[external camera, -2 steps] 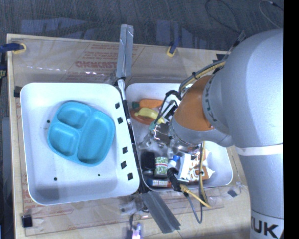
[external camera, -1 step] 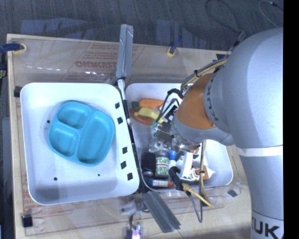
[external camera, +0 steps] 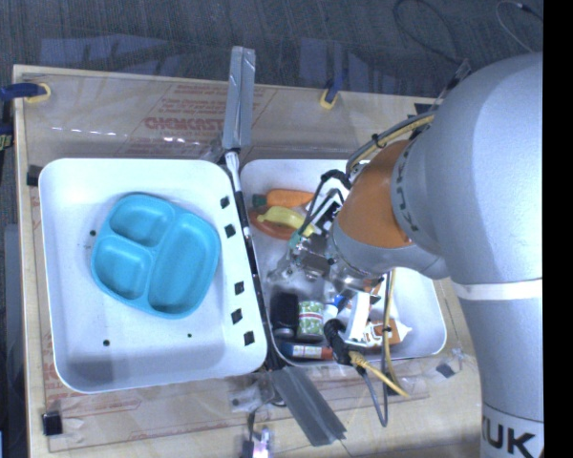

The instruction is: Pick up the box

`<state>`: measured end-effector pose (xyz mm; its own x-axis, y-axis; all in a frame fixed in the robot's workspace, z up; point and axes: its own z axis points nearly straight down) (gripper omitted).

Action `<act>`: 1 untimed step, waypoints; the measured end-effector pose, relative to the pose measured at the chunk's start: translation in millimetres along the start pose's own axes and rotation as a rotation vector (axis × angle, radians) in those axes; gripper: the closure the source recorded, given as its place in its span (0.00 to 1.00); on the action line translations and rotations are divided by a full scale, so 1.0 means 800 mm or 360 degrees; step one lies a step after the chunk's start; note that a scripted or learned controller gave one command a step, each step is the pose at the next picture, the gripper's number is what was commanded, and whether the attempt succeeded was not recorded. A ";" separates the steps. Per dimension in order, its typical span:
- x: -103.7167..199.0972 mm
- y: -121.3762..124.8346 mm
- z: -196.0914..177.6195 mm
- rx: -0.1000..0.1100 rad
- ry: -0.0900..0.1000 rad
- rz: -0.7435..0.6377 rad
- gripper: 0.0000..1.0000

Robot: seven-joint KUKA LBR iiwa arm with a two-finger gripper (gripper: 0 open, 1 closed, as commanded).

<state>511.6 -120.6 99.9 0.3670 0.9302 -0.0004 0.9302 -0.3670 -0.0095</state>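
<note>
Tool (external camera: pixel 310 260) low in right white plastic bin (external camera: pixel 422 299), approach/grasp step; open or closed: can't tell. Small green-labelled box (external camera: pixel 310 319) lies just below it, beside dark item (external camera: pixel 285 310). Next: descend, centre over box.

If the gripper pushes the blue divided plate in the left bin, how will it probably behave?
The blue divided plate looks like rigid moulded plastic, so it would likely keep its shape. It lies flat and low, so it should slide, not tip or roll. The left bin looks smooth, so it may slip easily.
</note>
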 end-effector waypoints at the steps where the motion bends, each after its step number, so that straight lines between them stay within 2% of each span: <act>1: 0.020 0.013 -0.005 -0.0019 -0.0012 -0.0277 0.00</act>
<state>527.2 -109.5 103.6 0.2005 0.9797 -0.0075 0.9797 -0.2005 0.0015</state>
